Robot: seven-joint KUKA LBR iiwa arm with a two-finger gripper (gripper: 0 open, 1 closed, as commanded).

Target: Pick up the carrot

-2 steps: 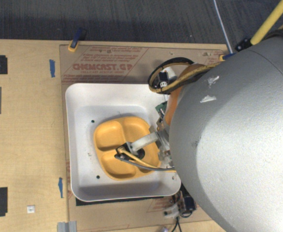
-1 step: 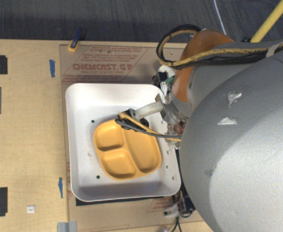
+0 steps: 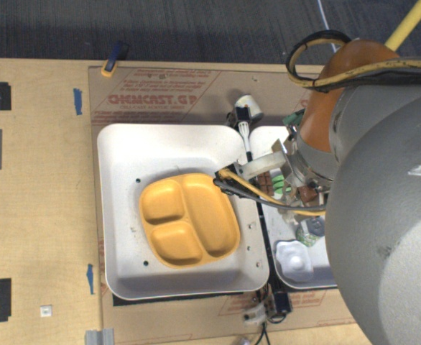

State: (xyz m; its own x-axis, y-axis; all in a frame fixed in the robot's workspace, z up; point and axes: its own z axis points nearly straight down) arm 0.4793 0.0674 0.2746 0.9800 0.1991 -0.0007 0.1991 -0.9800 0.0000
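My arm's grey body and orange band reach in from the right and cover most of the right bin. The gripper hangs low over that bin's left part, close to the wall between the bins, with yellow and black cables running off it. Small objects in red, green and brown lie just beside it, too hidden to name. A pale greenish thing lies below the wrist.
The left bin holds a yellow three-compartment plate. A white, clear container sits at the right bin's front. A small white and black device stands behind the bins, on a brown cardboard sheet.
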